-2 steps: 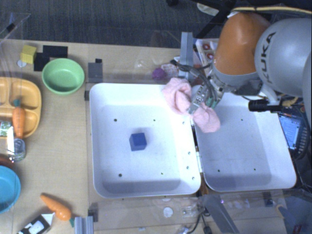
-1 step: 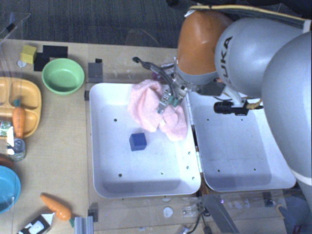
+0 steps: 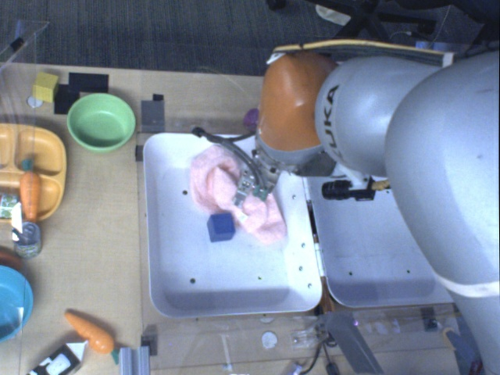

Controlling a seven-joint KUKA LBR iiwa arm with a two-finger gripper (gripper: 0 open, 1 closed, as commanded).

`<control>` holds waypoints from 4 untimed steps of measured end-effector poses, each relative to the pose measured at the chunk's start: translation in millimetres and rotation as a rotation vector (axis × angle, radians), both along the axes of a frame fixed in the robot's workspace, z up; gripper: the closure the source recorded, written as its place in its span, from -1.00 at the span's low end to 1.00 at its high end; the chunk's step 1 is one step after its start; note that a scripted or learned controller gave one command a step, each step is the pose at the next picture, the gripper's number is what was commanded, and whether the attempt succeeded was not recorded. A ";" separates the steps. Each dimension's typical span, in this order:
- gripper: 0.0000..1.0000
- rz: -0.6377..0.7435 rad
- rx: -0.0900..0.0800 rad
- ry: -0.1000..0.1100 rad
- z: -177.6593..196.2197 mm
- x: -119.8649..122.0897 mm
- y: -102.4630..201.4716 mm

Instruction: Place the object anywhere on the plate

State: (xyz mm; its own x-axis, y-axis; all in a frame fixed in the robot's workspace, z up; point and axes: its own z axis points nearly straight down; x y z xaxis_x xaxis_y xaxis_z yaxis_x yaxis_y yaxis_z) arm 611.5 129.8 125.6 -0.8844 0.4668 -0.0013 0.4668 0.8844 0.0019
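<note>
A crumpled pink cloth (image 3: 226,180) lies in the left white bin (image 3: 180,287), toward its back. Against the cloth's front edge sits a small blue cube (image 3: 221,226). My gripper (image 3: 250,191) is down on the middle of the cloth, just behind and to the right of the cube; the wrist above it hides its tip. A blue plate (image 3: 11,301) shows partly at the left edge of the bench, well away from the bin. Further back on the left is a yellow divided plate (image 3: 43,151) with a carrot (image 3: 30,196) on it.
A green bowl (image 3: 100,121) stands behind the left bin's far-left corner. A second carrot (image 3: 92,332) lies on the bench at front left. The arm's bulk covers much of the right bin (image 3: 375,280). Small black and yellow blocks (image 3: 66,90) sit at the back left.
</note>
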 end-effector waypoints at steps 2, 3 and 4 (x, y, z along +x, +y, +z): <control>1.00 -0.272 0.004 -0.012 -32.3 30.4 10.7; 1.00 -0.381 0.006 -0.010 -34.2 53.7 -8.8; 1.00 -0.256 0.009 -0.013 -33.7 39.4 68.9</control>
